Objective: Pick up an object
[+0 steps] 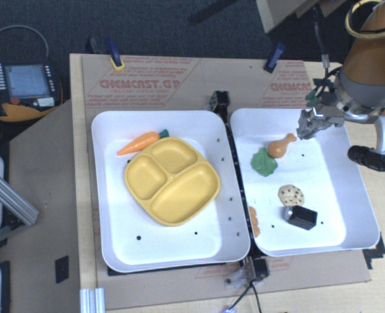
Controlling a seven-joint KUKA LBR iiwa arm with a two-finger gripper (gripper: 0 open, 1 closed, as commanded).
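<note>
hand [308,130] hangs right of centre in the frame's upper half, over the right white bin [349,194], grip unreadable. tan toy drumstick [281,145] just left of it: best to centre over it, then descend.

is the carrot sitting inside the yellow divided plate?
No, the carrot lies on the left bin floor against the outer upper-left rim of the yellow plate.

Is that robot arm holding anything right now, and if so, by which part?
Nothing is visibly held. The gripper hovers beside the chicken drumstick in the right bin.
</note>
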